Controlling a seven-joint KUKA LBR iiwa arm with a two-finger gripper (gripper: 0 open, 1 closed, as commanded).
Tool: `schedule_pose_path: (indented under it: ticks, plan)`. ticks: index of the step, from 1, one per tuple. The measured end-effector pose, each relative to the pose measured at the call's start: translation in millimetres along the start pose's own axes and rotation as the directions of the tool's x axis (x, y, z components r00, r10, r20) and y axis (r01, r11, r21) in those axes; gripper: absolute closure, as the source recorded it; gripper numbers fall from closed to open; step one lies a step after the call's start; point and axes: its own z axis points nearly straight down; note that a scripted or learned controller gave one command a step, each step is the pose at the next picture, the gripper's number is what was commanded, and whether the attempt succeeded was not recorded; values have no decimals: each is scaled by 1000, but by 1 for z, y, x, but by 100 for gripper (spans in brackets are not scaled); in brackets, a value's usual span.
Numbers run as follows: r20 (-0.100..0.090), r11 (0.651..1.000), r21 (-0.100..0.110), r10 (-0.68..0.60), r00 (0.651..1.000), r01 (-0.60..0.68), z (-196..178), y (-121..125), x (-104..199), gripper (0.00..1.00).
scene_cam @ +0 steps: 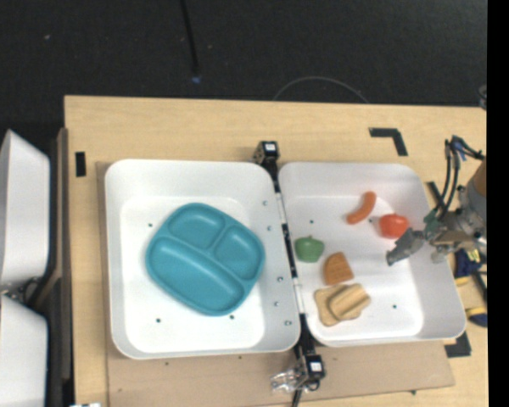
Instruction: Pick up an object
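A: Where is the gripper (405, 248) sitting right now?

B: It is hanging over the right edge of the right bin (407, 181), with one dark finger reaching in toward the red tomato (394, 225). Nothing is showing between the jaws, and I cannot tell whether they are standing wide or narrow (the picture is too coarse there).

A: So what is there to pick?

B: Everything loose is lying in that right bin: the tomato just beside the finger, an orange sausage (361, 209) up and to its left, a green piece (309, 248) near the bin's left wall, a brown wedge (338, 269) below it, and a tan slice of bread (342, 302) touching a second tan piece at the bottom. The left bin (127, 185) is carrying a teal divided plate (205, 258).

A: What is worrying you from here?

B: The tomato, I am guessing, is the nearest target, and it is looking round and smooth. If the jaws are coming down off centre, they are likely nudging it so that it rolls away toward the sausage. It is also lying close to the bin's right wall, so a finger could be catching the rim rather than the food.

A: And the others?

B: The bread pieces are touching, so a grab there risks dragging both or pinching only a corner.
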Motion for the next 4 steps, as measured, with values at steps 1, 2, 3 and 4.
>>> schedule_pose_path:
  ticks: [1,2,3,4]
  plan:
    - [3,1000,-11,-3,1000,3,-5,3,0,0]
    - [4,1000,-5,1,1000,-1,58,2,-4,0]
    - [5,1000,-6,1,1000,-1,103,-5,-9,0]
    - [5,1000,-8,3,1000,-3,119,-5,-11,0]
